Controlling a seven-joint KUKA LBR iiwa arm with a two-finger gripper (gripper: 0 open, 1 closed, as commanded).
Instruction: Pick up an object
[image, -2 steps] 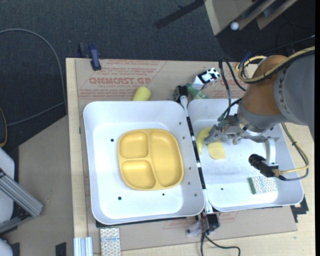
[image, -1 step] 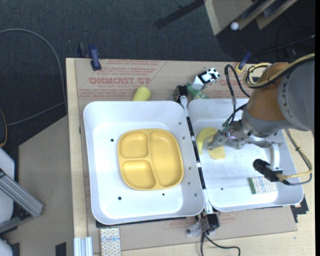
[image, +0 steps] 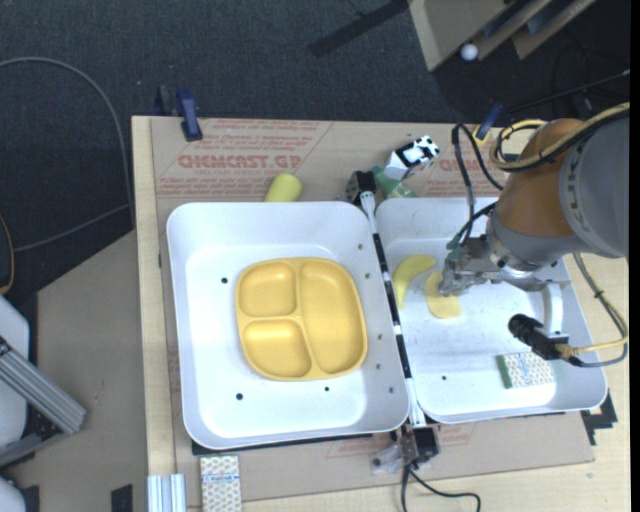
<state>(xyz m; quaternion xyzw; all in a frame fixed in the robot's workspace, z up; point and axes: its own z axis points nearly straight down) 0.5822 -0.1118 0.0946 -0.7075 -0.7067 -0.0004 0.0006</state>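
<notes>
My gripper (image: 453, 284) hangs low over the right bin (image: 480, 405), in its upper left part, close to the wall that it shares with the left bin (image: 200, 300). From this slanted view I cannot tell whether it is open or closed, nor whether it grips anything. Just to its left lies a yellow curved piece (image: 408, 274), near the shared wall. A pale yellow lump (image: 445, 306) sits right below my gripper, so close that I cannot tell if we touch. Further toward the bin's near right corner lies a green-and-white pad (image: 526, 370), well apart from me. The left bin holds a yellow divided plate (image: 300, 318), lying flat in its middle. On the board behind the bins rests a yellow cylinder (image: 283, 187).
</notes>
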